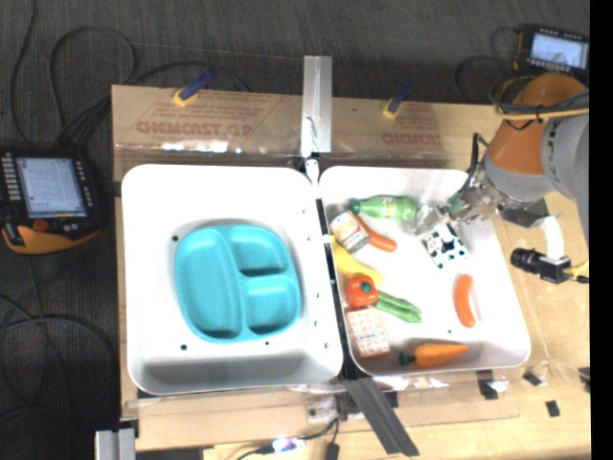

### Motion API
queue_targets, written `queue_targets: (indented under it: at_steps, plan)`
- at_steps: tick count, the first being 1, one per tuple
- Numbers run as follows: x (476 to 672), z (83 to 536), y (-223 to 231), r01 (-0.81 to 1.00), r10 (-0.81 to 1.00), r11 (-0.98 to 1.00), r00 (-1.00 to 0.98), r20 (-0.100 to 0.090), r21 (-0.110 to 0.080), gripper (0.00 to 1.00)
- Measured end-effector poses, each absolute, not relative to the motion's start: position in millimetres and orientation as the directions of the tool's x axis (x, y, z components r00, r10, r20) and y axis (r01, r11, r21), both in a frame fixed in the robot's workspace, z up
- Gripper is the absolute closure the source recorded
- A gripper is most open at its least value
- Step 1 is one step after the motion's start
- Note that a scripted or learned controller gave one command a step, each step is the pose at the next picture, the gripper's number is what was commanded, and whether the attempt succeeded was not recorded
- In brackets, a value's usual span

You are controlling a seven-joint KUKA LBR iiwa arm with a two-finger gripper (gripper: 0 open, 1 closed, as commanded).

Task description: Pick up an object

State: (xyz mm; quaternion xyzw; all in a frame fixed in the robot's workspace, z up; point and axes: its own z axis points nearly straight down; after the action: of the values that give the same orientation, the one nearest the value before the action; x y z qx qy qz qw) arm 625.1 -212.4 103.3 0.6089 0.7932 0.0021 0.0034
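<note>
The right bin point(498, 257) holds several toy foods. Among them are a green bottle point(383, 207) lying on its side, a black-and-white patterned cube point(443, 245), a small can point(350, 230), a red sausage point(465, 300) and a carrot point(441, 355). My gripper point(452, 213) is low over the bin's back right part. It sits just right of the bottle's end and just above the cube. I see nothing held in it.
The right bin's left side holds a yellow banana point(347, 263), a red tomato point(361, 290), a green pod point(398, 307) and a small red-and-white box point(367, 332). A blue divided tray point(239, 281) lies in the left bin point(153, 199). The arm point(536, 147) crosses the right bin's back right corner.
</note>
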Motion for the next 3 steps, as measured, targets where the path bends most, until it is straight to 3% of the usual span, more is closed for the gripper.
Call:
queue_targets:
  at_steps: [1,2,3]
  plan:
    - [625.1,103.3,-212.5,0.966,0.966,0.258,-0.258,-0.003,0.007,0.00]
    - [656.4,87.6,-185.2,0.956,0.956,0.294,-0.294,-0.006,0.007,0.00]
    - [629.9,89.9,-211.7,0.959,0.959,0.285,-0.285,-0.002,0.012,0.00]
